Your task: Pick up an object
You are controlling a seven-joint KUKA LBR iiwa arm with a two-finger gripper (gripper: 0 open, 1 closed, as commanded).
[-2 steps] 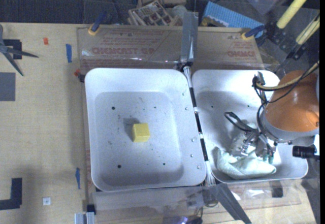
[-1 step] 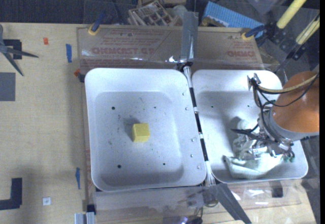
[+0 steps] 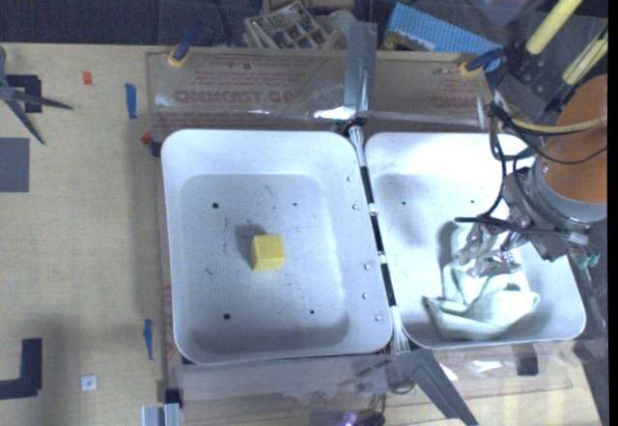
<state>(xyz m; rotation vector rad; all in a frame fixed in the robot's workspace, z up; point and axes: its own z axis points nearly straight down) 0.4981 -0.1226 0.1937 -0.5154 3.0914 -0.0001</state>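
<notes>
Claw [image 3: 486, 255] (grip unreadable) over white cloth [image 3: 480, 306] near right bin's [image 3: 425, 163] front edge

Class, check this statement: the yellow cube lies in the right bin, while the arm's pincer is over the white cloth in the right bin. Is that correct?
Not quite. The camera view shows the yellow cube in the left bin, not the right. The rest stands: the pincer is over the white cloth in the right bin.

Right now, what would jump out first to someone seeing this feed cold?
A small yellow block sits alone near the middle of the left bin. In the right bin, the gripper is down over a crumpled white cloth in the near right corner, with the arm's orange band just above it.
</notes>
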